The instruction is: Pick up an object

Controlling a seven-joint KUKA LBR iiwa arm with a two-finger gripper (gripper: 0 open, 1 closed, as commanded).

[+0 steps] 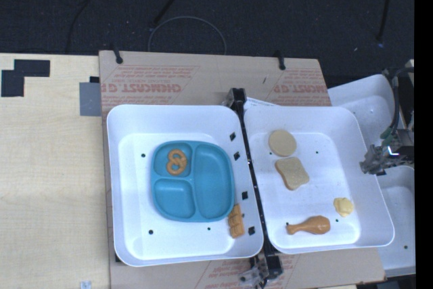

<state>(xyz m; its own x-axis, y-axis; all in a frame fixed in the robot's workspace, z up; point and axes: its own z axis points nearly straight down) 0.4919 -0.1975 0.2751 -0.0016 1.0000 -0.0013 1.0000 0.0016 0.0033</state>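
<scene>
While the pincer (380, 160) waits at the frame's right edge, its state unreadable, it must next reach the drumstick (310, 226).

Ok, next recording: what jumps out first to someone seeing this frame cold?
The bright blue divided plate in the left bin, with a pretzel in its upper-left compartment. Then the tan toy foods in the right bin: a drumstick near the front, a bread slice mid-bin.
</scene>
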